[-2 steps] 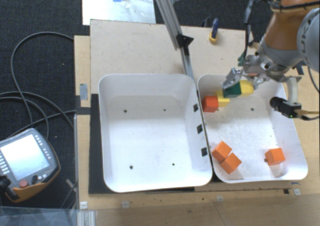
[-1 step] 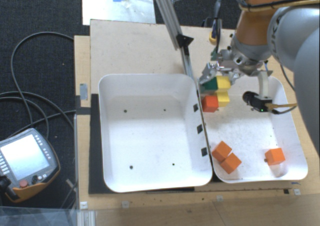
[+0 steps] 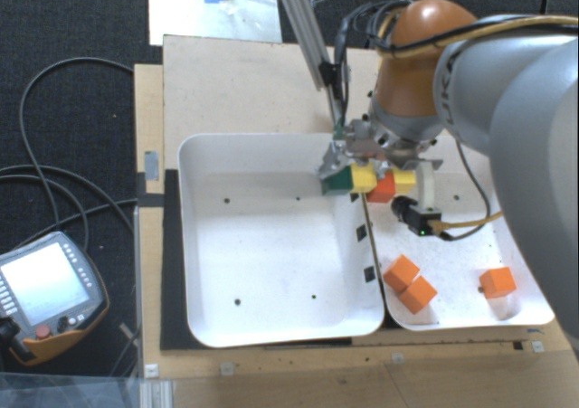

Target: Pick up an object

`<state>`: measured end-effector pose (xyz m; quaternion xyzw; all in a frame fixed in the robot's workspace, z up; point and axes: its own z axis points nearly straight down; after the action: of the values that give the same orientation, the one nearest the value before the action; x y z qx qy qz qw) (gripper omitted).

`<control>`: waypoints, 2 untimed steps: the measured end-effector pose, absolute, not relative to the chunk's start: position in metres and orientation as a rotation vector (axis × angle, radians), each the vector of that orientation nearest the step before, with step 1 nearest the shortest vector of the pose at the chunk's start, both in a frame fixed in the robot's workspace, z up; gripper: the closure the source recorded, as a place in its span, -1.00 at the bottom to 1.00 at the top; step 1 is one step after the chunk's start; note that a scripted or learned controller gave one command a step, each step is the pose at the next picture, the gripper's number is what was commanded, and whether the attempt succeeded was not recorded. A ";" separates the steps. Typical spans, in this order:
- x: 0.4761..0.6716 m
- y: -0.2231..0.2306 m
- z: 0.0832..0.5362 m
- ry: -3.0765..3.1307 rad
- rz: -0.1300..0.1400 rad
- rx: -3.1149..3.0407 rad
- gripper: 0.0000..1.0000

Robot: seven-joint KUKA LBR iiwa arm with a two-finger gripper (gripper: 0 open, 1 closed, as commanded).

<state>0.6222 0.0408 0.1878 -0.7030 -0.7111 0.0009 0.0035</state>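
Nearest the camera, two orange blocks (image 3: 409,283) lie touching in the right bin (image 3: 534,311), with a third orange block (image 3: 497,282) apart toward that bin's right side. Farther back, the hand (image 3: 355,162) hangs over the rear of the divide between the bins, among a tight cluster of a green block (image 3: 338,181), a yellow block (image 3: 363,179) and a red-orange block (image 3: 383,187). Whether it grips any of them I cannot tell. Doing this step well likely means isolating one block, since neighbours touching it may jam or drag along. The green block looks small, cubic and matte. The left bin (image 3: 208,307) sits alongside.
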 end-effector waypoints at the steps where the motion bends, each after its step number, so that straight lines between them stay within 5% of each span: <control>1: 0.624 0.038 0.196 -2.226 -0.001 -2.215 1.00; 2: 0.617 0.087 0.189 -2.230 0.000 -2.208 1.00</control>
<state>0.6170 0.0867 0.1895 -0.7035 -0.7107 -0.0001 0.0017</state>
